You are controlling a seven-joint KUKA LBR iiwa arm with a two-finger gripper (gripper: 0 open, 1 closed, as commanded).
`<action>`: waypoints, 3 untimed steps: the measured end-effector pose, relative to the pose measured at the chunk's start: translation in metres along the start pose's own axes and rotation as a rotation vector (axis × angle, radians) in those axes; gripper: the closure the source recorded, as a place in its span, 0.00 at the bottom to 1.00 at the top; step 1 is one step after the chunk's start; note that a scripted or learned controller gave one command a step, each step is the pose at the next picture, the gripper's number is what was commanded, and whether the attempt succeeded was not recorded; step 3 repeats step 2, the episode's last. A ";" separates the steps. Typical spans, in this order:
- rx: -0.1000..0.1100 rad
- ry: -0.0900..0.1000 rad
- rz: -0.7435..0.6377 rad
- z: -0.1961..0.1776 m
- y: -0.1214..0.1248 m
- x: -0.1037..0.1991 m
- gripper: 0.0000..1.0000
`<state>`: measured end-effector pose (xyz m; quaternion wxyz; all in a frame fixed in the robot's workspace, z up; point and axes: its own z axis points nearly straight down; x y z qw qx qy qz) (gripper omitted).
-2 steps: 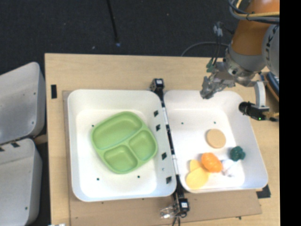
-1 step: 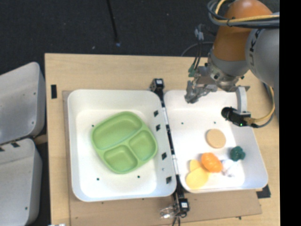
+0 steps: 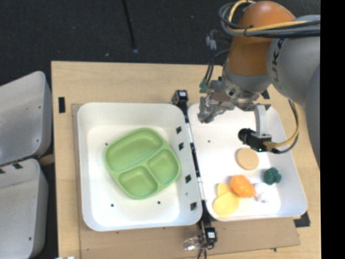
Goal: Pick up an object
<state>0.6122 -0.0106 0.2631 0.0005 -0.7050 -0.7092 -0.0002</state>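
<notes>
The fingers [image 3: 206,114] are hanging over the far left corner of the right bin [image 3: 215,144], and whether they are apart or together I cannot tell. Nothing is showing between them. A tan disc [image 3: 248,159], an orange lump [image 3: 242,186], a yellow piece [image 3: 225,204] and a teal object [image 3: 271,176] are lying near that bin's front. A green divided plate [image 3: 142,162] is resting in the left bin [image 3: 91,209] on the worktop [image 3: 118,74]

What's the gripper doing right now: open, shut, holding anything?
Two-finger gripper: above the upper left corner of the right white bin; open or shut cannot be told, and nothing is seen between its fingers.
</notes>
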 end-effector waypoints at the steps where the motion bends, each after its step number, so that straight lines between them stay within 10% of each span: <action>1: 0.001 -0.001 0.000 0.005 -0.014 0.044 1.00; 3: 0.003 0.000 0.000 0.022 -0.040 0.086 1.00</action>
